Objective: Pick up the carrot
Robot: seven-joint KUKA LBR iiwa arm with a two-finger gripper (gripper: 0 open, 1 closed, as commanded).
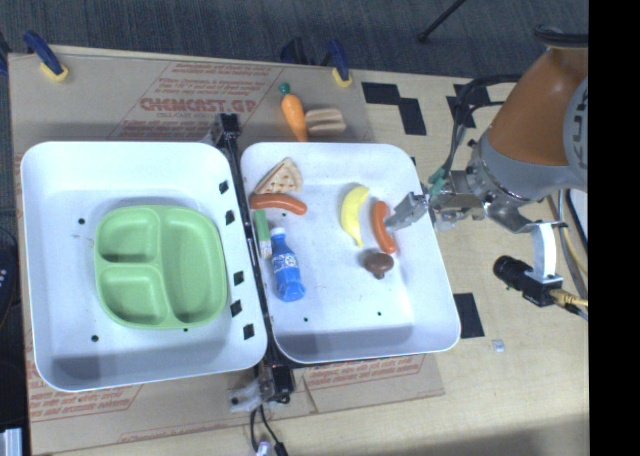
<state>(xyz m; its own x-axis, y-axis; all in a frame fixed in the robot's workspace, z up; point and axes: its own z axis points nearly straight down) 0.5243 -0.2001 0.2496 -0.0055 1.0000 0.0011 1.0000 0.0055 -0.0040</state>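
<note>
Evidently the reach is at its approach step, with nothing grasped. The claw (410,210) is seen at the right rim of the right bin (430,284), hovering just beside the orange-red sausage (383,227) and the banana (353,213); whether it is apart or together cannot be told from this slanted view, and nothing is seen held in it.

The carrot (292,114), orange with a green top, is found outside both bins, on the cardboard-covered worktop (180,94) just beyond the far rim of the right bin, beside a small bun-like piece (325,122). It is well apart from the claw, to the far left of it.

A brown lump (378,264), a blue bottle (286,266), a sandwich wedge (281,179) and a second sausage (278,204) are also seen in the right bin; a green divided plate (160,266) is held in the left bin (50,244).

For the next move, the claw would need to be lifted clear of the bin rim, carried far and leftward over the carrot, aligned across its narrow body, and lowered without the bun-like piece being nudged. The nearby sausage could be mistaken for the target.
</note>
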